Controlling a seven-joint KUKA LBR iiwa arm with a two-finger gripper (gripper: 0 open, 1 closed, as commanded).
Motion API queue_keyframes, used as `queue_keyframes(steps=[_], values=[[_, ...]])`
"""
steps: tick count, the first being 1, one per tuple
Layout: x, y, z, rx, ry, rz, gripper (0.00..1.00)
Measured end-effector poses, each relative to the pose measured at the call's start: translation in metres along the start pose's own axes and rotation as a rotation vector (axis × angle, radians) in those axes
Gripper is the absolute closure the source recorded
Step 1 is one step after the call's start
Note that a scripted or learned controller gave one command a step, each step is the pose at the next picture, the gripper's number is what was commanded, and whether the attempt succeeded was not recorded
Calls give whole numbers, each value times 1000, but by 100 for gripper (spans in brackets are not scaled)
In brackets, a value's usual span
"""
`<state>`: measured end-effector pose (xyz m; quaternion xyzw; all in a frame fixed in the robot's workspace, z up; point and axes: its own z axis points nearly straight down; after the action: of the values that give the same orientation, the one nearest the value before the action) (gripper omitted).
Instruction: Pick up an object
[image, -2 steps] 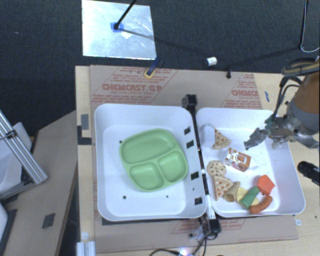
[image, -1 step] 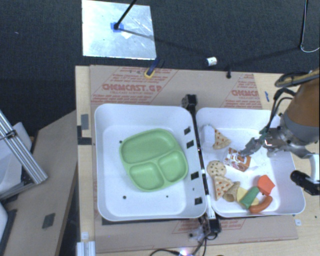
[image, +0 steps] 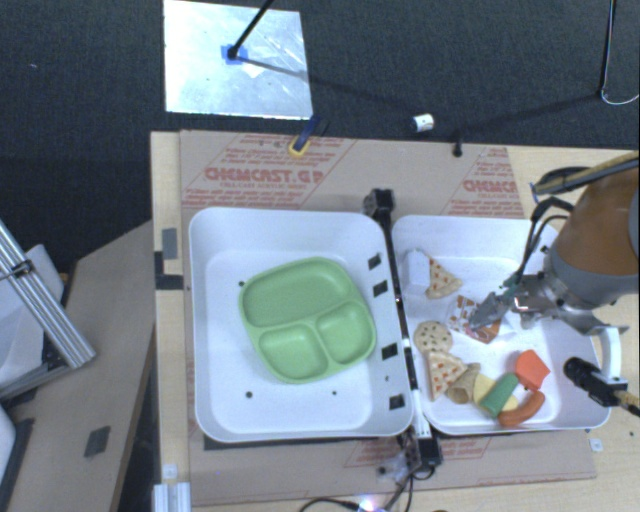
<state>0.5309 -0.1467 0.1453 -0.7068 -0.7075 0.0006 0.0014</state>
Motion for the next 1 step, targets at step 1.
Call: queue_keyframes(steps=[1], values=[[1,8,37,-17,-12,3,0]])
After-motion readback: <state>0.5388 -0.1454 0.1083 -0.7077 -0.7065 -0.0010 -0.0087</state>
